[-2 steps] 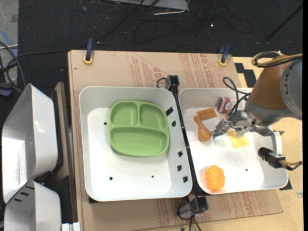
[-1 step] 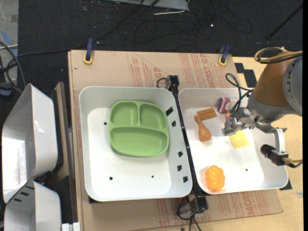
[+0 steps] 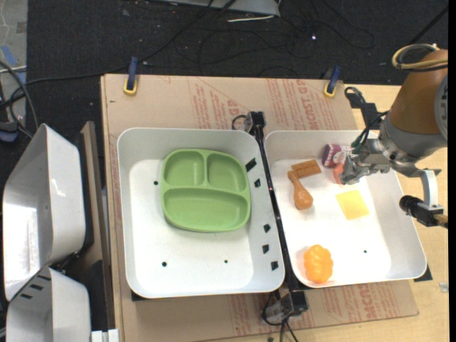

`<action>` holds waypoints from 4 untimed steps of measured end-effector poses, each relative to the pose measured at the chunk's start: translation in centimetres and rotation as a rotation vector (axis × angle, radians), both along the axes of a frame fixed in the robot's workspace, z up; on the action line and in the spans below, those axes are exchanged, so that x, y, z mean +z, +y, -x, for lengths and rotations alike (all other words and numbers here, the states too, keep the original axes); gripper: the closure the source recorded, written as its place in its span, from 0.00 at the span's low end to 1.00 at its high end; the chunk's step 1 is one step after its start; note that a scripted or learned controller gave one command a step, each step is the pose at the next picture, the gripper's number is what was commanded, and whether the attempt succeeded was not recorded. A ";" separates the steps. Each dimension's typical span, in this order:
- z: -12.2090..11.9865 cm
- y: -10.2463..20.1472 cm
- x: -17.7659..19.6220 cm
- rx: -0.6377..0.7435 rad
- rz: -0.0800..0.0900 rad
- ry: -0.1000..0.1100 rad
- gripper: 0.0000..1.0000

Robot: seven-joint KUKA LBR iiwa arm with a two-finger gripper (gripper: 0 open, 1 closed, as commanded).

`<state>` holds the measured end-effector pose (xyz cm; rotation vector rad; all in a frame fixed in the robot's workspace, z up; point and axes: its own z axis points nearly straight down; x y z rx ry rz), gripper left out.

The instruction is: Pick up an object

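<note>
From the overhead camera, two white bins sit side by side on a brown board. The left bin holds a green divided plate lying flat near its middle, well apart from the arm. The right bin holds the loose things, spread out so that each can be reached alone: a brown drumstick-shaped toy with a brown block touching its upper end, a yellow square, an orange lump near the front wall, and a small purple and white packet near the back. The arm reaches in from the right with its gripper low over the back of the right bin, just beside the packet and above the yellow square. The packet seems the likeliest target; it lies at the gripper's left side, touching or nearly so, but not clearly between the fingers. Whether the fingers are spread or pressed together, I cannot tell.
</note>
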<state>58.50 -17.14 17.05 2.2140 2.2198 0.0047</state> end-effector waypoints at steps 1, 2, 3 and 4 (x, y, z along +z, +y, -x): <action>0.1 0.9 4.8 0.001 -0.001 0.001 1.00; 0.3 1.0 9.1 0.001 -0.001 0.002 1.00; -0.8 6.2 9.5 0.005 -0.004 0.004 1.00; -1.8 11.8 7.8 0.006 -0.004 0.008 1.00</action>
